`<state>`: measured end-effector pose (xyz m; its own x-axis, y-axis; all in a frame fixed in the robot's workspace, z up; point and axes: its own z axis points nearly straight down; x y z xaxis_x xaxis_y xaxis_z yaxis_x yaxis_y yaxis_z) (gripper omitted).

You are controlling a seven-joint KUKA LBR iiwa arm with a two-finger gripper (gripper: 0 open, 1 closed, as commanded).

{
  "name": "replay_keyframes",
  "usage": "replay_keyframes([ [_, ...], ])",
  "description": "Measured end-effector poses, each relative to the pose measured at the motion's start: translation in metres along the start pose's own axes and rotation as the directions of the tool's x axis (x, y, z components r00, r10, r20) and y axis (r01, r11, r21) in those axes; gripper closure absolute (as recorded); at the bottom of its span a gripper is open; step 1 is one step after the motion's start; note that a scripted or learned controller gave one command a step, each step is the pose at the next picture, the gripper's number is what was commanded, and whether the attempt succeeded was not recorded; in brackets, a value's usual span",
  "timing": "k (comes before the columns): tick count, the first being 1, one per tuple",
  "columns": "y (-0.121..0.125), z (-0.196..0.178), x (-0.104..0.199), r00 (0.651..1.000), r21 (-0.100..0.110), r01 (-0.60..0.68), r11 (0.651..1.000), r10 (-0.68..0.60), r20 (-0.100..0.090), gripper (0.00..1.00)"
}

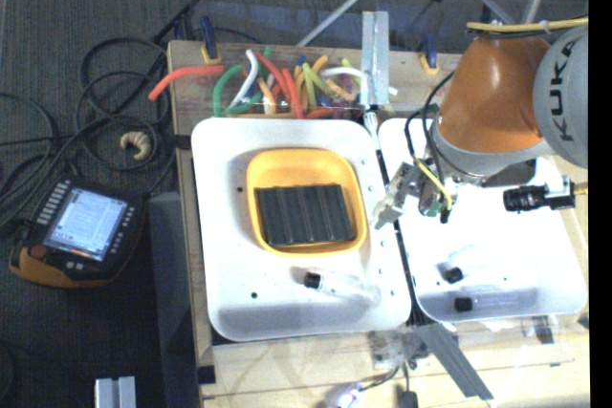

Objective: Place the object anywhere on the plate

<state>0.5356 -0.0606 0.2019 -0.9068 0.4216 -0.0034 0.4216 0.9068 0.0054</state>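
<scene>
Grey arm (574,100) with black KUKA lettering, bulging orange band (492,100), yellow and black cables trailing to a metallic gripper (413,194).

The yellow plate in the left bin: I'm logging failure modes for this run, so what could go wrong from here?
1. The clear plastic syringe with a black tip lies flat on the left white bin near its front edge; a grasp may slip.
2. The yellow square plate already bears a black ribbed pad, so a placed object might roll off.
3. The tool hangs near the wall between the bins and could clip it.

Off the bench's left, a black-and-orange handheld control pendant (72,236) glows; behind the bins, a tangle of coloured plastic tubes (277,83).
</scene>
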Motion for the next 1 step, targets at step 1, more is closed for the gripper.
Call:
replay_keyframes([
  [1,0.0003,0.0001,0.0001,1.0,0.0,0.0,1.0,0.0,0.0,0.0],
])
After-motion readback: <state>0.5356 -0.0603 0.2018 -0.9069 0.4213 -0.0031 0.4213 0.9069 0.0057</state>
